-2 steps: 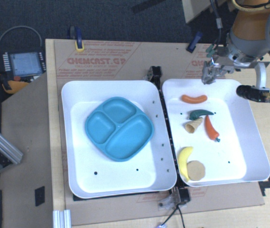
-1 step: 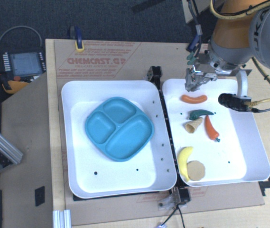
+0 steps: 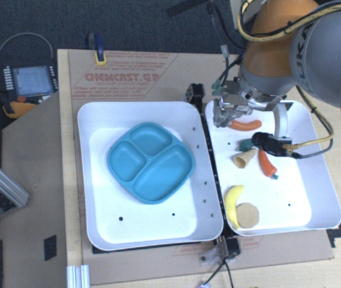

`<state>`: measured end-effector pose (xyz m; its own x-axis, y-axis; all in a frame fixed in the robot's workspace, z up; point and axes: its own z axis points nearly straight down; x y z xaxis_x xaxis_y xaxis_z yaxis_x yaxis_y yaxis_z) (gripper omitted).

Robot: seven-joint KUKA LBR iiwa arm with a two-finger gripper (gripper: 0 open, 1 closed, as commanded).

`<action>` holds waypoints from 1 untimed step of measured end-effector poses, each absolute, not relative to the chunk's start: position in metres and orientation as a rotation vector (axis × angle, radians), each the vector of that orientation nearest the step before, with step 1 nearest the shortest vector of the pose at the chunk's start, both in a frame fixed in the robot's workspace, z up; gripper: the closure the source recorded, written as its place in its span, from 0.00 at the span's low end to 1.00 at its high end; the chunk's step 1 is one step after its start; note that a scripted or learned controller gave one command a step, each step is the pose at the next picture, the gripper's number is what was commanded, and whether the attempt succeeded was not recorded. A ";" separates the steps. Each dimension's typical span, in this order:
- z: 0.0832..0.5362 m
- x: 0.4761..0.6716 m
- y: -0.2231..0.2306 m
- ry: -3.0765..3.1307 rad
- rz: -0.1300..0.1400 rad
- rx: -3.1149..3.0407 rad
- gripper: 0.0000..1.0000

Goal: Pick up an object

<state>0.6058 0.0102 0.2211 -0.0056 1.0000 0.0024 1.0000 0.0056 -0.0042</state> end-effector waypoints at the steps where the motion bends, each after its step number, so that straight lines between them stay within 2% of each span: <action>1: 0.213 0.588 0.062 -2.225 0.002 -2.212 1.00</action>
